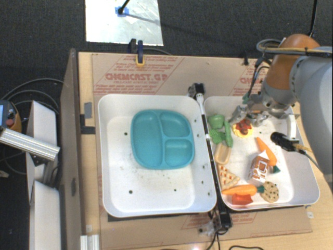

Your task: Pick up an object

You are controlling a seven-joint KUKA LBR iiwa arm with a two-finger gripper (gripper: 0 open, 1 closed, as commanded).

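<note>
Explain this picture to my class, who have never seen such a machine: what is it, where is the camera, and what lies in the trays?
The camera sits above a bench, looking down at a slant. The grey arm with an orange band, reaching in from the right, is a robot. Its pincer hangs over the right bin, just above a small yellow and red toy; whether it grips anything cannot be told. That bin holds toy food: green vegetables, carrots, a pizza slice, a cookie. The left bin holds a teal divided plate.
</note>
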